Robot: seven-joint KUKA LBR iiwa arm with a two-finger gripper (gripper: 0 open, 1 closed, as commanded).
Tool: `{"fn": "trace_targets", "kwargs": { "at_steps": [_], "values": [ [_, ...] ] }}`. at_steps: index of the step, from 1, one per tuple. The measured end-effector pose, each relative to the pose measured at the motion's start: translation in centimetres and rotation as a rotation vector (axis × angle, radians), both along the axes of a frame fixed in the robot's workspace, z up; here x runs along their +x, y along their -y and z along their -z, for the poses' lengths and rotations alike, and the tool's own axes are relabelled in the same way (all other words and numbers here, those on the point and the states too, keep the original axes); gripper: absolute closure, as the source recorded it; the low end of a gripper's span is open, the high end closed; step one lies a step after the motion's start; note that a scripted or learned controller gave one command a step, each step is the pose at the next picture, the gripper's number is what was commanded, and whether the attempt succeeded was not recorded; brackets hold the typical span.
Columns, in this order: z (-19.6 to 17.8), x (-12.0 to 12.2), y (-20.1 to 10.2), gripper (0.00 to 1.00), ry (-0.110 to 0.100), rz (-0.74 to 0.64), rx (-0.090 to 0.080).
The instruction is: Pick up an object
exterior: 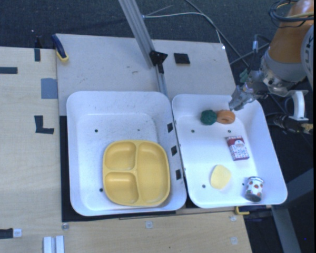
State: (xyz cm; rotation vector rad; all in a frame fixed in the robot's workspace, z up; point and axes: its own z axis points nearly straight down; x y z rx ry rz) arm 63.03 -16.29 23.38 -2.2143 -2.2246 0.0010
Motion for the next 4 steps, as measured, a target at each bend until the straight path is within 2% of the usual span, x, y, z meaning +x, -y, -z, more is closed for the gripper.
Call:
{"fn": "trace_targets", "kwargs": {
  "at_steps": [1, 4],
  "values": [
    [-0.1, -1.0, -4.5, 1.00, 0.000, 0.000, 0.000],
    [2.6, -7.3, -19.3, 1.00, -0.003, -0.001, 0.000]
  ]
}}
